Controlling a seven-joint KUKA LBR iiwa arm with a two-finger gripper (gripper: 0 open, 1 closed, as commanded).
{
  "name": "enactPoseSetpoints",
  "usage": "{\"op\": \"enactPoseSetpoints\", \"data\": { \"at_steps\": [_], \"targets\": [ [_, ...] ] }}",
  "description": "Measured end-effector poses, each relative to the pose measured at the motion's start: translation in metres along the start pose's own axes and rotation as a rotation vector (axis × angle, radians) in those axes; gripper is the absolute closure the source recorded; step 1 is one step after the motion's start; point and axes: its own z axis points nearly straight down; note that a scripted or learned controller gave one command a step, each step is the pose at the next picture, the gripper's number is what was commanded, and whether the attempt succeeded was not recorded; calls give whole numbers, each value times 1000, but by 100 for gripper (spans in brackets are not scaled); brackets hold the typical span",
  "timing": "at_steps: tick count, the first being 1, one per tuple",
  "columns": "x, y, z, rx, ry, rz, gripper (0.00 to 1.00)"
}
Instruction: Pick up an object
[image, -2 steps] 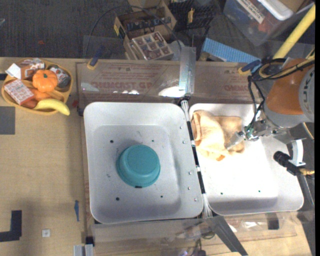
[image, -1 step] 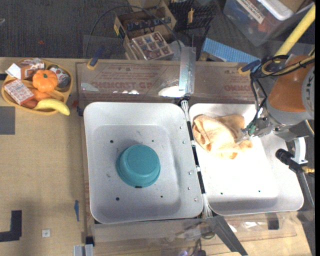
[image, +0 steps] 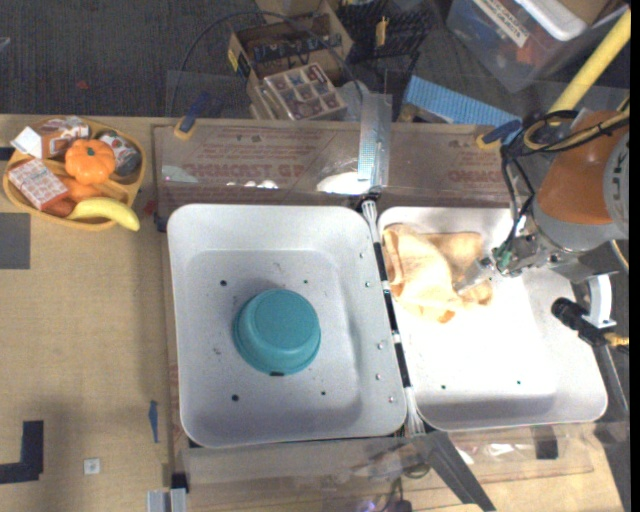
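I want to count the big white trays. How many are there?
2. The left white bin holds a teal bowl. The right white bin sits beside it and holds a tan cloth, with the gripper at the cloth.

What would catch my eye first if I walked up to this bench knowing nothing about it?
Probably the teal bowl, upside down in the middle of the left bin. Next, the grey arm with its orange band reaching in from the right, its gripper down at a crumpled yellowish cloth in the back of the right bin. A basket of toy food sits at the far left corner.
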Motion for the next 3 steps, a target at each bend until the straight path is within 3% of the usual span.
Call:
{"op": "enactPoseSetpoints", "data": {
  "at_steps": [1, 2, 3],
  "targets": [
    [30, 20, 12, 7, 3, -183, 0],
    [29, 22, 0, 1, 2, -180, 100],
    [78, 52, -83, 12, 8, -223, 100]
  ]
}}
